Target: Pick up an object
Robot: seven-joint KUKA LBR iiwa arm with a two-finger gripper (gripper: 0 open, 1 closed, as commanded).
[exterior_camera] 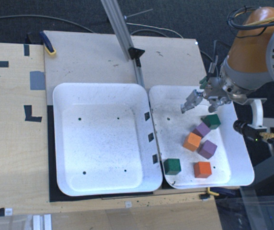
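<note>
The pincer [198,104], fingers spread and holding nothing, hovers in the right bin [175,97] near the tabletop's right edge, probably approaching; next it must descend onto the green cube [212,121] just beside it.

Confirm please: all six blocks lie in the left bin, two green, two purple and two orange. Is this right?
Not quite. The camera view shows the six blocks in the right bin, not the left bin. The colours are as you say: two green, two purple and two orange.
</note>
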